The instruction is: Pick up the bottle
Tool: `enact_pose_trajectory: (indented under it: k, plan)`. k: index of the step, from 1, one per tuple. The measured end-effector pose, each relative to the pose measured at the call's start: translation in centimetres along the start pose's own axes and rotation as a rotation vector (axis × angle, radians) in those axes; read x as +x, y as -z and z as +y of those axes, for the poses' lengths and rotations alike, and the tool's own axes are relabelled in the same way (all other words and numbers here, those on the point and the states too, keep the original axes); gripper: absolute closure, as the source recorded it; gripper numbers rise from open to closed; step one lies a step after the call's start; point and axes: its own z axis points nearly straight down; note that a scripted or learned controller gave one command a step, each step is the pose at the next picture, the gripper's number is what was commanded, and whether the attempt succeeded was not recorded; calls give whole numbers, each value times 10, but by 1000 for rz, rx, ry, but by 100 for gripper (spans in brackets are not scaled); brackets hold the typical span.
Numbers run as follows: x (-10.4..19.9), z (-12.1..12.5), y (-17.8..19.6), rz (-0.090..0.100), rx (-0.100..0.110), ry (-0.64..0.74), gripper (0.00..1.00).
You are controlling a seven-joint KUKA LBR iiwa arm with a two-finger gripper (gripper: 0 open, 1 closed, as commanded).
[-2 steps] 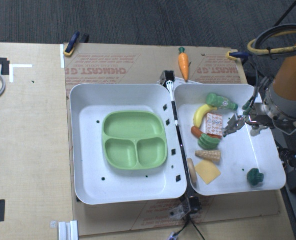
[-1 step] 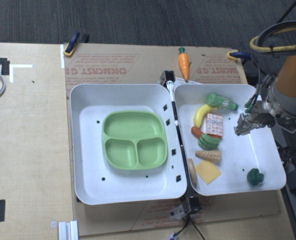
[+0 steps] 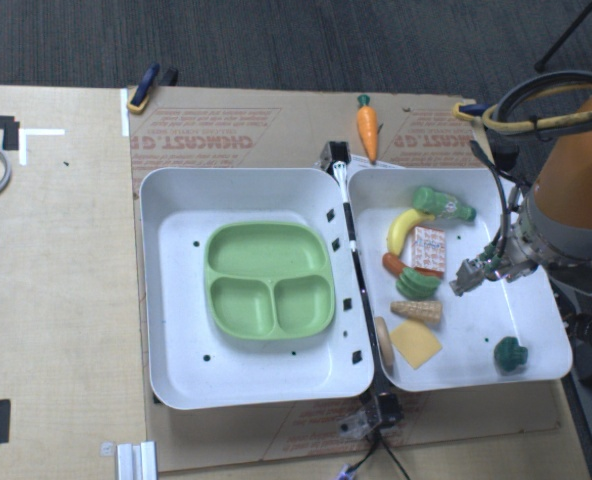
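A dark carpeted floor lay behind a pale wooden bench (image 3: pixel 56 298), on which a cardboard sheet (image 3: pixel 226 128) carried two shallow white bins side by side. The left bin (image 3: pixel 171 298) held a green three-compartment plate (image 3: pixel 270 280). The right bin (image 3: pixel 536 348) held the clutter: a green bottle (image 3: pixel 441 204) lying on its side near the far wall, a banana (image 3: pixel 404 230) just beside it, a small red-and-white box (image 3: pixel 429 249), a yellow cheese wedge (image 3: pixel 416 344) and a small green piece (image 3: pixel 510 354) near the front corner. The grey arm (image 3: pixel 566 208) reached in from the right, its gripper (image 3: pixel 468 279) low over the right bin, apart from the bottle, with nothing visibly between the jaws; whether they were open could not be told. An orange toy carrot (image 3: pixel 366 128) lay on the cardboard beyond the bins.
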Motion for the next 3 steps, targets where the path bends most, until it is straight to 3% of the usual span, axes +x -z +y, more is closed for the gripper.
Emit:
enact_pose_trajectory:
  k: [1,2,3]
  plan:
    - [14,5,-14,-1,-1,156,100]
    - [68,23,-6,-1,-2,398,100]
    - [130,45,24,-2,-2,167,100]
